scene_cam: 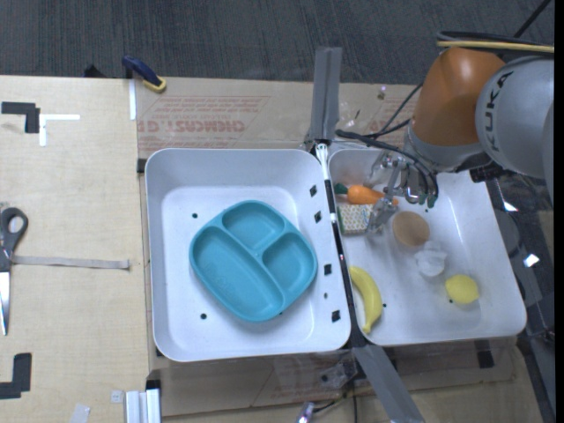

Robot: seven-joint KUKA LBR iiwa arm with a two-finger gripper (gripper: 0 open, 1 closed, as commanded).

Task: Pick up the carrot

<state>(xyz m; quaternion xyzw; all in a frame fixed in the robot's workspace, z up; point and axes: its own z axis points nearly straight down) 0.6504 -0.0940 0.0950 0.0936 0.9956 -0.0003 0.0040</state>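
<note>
The surface (pixel 62 174) was pale wood and carried two shallow white bins side by side. The left bin (pixel 167 263) held a blue divided plate (pixel 254 260), lying flat near its middle. The right bin (pixel 493 298) held the smaller things. The grey arm (pixel 520 104), with its orange band (pixel 449 95), reached in from the right over the far part of the right bin.

The pincer (pixel 388 203) hung low in the far left part of the right bin, and its metal fingers (pixel 379 210) were just beside the carrot (pixel 359 194); whether they were apart or together could not be told, and the carrot was not clearly between them. The carrot lay on its side near the bin's far left corner, close to the wall shared with the left bin.

A banana (pixel 367 298) lay along the left wall of the right bin, toward the near side. A tan cup (pixel 411 230) stood near the middle, just beside the pincer. A clear, crumpled piece (pixel 431 261) lay next to it, and a lemon (pixel 462 289) sat beyond that. A small mesh-patterned item (pixel 352 219) lay just below the carrot. Scissors (pixel 9 254) lay at the left edge of the surface.
</note>
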